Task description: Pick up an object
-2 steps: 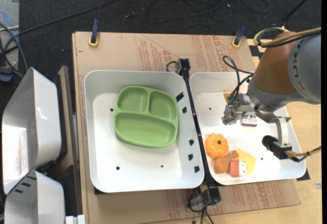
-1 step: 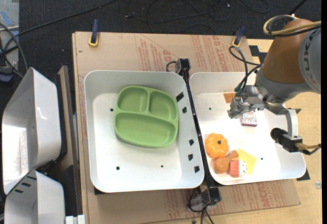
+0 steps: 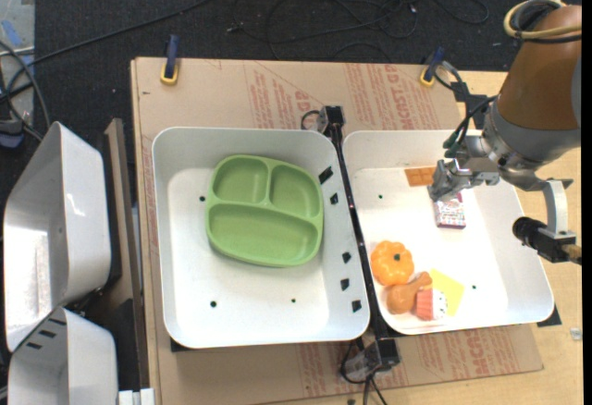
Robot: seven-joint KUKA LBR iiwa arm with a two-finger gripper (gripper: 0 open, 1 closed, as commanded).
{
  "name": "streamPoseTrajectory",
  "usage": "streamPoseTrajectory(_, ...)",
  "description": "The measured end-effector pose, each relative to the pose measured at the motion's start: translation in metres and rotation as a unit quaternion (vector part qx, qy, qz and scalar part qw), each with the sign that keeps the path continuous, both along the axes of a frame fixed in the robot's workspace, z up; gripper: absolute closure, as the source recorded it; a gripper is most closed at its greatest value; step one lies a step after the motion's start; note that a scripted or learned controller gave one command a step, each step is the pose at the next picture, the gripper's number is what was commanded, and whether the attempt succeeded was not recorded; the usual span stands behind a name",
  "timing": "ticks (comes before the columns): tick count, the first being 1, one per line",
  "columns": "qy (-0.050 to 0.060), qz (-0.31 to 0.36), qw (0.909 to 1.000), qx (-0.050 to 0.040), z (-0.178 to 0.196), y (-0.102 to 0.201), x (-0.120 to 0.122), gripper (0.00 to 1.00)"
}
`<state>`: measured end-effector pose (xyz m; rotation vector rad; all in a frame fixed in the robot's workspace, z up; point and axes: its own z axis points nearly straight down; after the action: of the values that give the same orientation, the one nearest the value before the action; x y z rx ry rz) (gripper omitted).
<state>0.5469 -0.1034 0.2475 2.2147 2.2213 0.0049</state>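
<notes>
My gripper [image 3: 448,187] hangs over the back middle of the right bin [image 3: 527,301], at the end of the grey arm with its orange band. A small pink and white box [image 3: 450,212] sits directly under the gripper's tip, its top edge meeting the gripper; whether it is held is hidden from this angle. Behind the gripper, a flat orange piece [image 3: 418,176] lies on the bin floor.
At the right bin's front left, a small orange pumpkin [image 3: 391,262], an orange lump [image 3: 400,299], a pink item [image 3: 425,304] and a yellow piece [image 3: 450,286] cluster together. The left bin [image 3: 185,301] holds a green divided plate [image 3: 265,211]. White tubs [image 3: 46,227] stand at the far left.
</notes>
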Motion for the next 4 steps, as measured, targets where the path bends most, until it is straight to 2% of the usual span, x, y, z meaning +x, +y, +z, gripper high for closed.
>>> streamPoseTrajectory(1, 0.000, 0.000, 1.0000, 0.0000, 0.050, 0.000, 0.001, 1.00)
streamPoseTrajectory(4, 0.004, 0.002, 1.0000, 0.0010, 0.018, 0.146, -0.011, 1.00)
